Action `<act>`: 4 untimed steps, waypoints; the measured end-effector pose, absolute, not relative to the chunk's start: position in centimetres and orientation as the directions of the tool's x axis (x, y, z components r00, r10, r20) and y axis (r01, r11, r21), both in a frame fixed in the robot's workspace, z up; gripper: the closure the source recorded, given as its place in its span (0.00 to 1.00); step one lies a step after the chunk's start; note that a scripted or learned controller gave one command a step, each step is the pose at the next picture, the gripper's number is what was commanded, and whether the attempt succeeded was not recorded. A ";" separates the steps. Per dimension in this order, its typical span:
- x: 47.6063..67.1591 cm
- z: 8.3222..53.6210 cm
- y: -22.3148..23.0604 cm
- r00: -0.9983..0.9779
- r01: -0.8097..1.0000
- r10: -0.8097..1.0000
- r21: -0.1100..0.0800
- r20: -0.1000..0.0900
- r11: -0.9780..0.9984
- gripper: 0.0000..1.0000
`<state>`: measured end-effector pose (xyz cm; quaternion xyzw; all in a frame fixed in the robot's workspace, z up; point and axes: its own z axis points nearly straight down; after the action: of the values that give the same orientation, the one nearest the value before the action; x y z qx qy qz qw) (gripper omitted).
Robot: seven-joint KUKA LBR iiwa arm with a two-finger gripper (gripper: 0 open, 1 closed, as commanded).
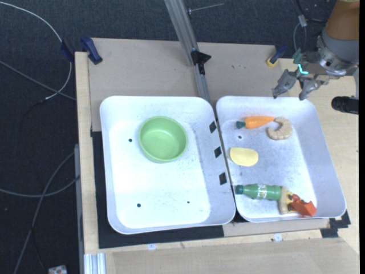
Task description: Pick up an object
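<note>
— Claw (291, 90) first: we see it hanging beyond the far rim of the right bin (328, 170), its two fingers spread apart with nothing between them. We judge it is parked high and clear so a descent can start from above.

— Agreed, released and carrying nothing. Now largest down. We have the left bin (114, 198), a shallow white tray with rounded corners and a speckled floor, sitting just beside its twin on the right; the low walls keep the pieces corralled within the arm's reach.

— Inside the left one we see a green bowl (163, 138), round, smooth and matte like plastic, standing upright by itself in the far half.

— Everything else we could pick lies in the right bin. Near the front rim lies a green bottle (259, 192) on its side, glossy, with a paler label band, and touching its right end a small red and tan toy (297, 205) we cannot name.

— Farther back we spot an orange carrot (257, 121), tapered, lying flat, with a tan curled piece (280, 129) like a shrimp just beside its tip. Between those and the bottle rests a yellow oval (243, 156), flat and smooth.
</note>
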<state>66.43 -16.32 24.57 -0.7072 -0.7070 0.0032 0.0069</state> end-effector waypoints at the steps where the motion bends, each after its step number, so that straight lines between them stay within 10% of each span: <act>1: 66.6 25.0 -16.3 0.000 1.000 1.000 -0.007 0.004 0.000 0.00; 4: 65.7 10.2 -16.9 0.000 1.000 1.000 -0.008 0.007 0.000 0.00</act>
<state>65.74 -16.89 10.19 -0.7071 -0.7071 0.0004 0.0051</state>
